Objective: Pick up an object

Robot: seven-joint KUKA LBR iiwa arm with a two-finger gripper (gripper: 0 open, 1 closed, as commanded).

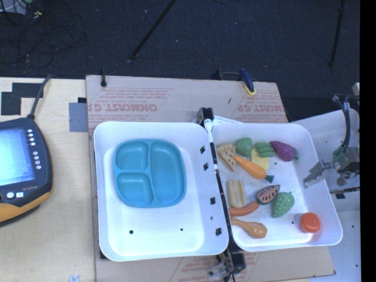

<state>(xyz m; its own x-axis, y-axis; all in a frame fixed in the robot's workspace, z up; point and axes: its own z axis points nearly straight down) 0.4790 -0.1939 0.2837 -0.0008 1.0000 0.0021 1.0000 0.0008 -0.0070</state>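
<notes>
The right white bin (326, 239) holds several toy foods. Along its far side lie a purple grape bunch (284, 150), a green pepper (244, 146), a yellow piece (260, 158), an orange carrot (249, 167) and a tan cracker wedge (226, 156). Nearer the front are a bread loaf (235, 192), a watermelon slice (268, 194), green grapes (282, 204), a sausage (244, 209), a drumstick (249, 228) and a red tomato (309, 222). My gripper (320, 173) hovers at the bin's right rim, above the tomato in the image and apart from every item.
The left white bin (111, 228) carries a blue divided plate (150, 173). A teach pendant (20, 169) rests on the bench at far left. Clips join the two bins along the middle divider (212, 181). Cardboard lies under both bins.
</notes>
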